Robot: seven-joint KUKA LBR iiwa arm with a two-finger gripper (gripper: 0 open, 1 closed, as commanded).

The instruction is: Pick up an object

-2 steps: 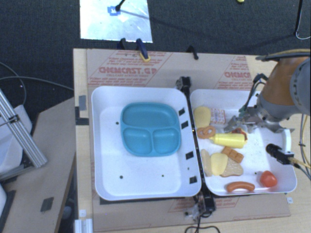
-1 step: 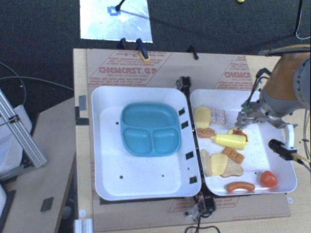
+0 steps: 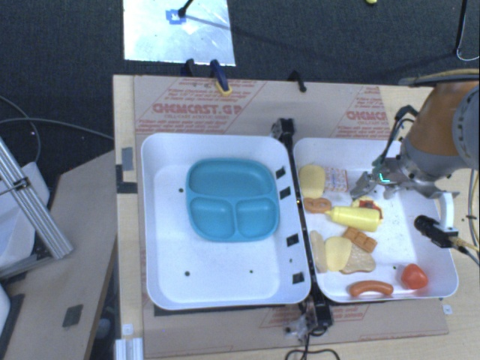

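Note:
The right bin (image 3: 431, 208) holds several toy foods. My gripper (image 3: 374, 185) hangs low over the bin's upper middle, fingers spread open with nothing between them. Just below it lies a small red-and-white strip (image 3: 367, 204), touching a yellow squeeze bottle (image 3: 355, 217) that lies on its side. To the gripper's left are a pale patterned packet (image 3: 336, 179) and a yellow rounded piece (image 3: 311, 179). An orange ring (image 3: 317, 204) sits at the bottle's left end.
Lower in the right bin are an orange block (image 3: 364, 240), a yellow chip (image 3: 337, 252), a bread slice (image 3: 361, 262), a sausage (image 3: 370, 288) and a red tomato (image 3: 414, 277). The left bin (image 3: 169, 268) holds a blue divided plate (image 3: 231, 199).

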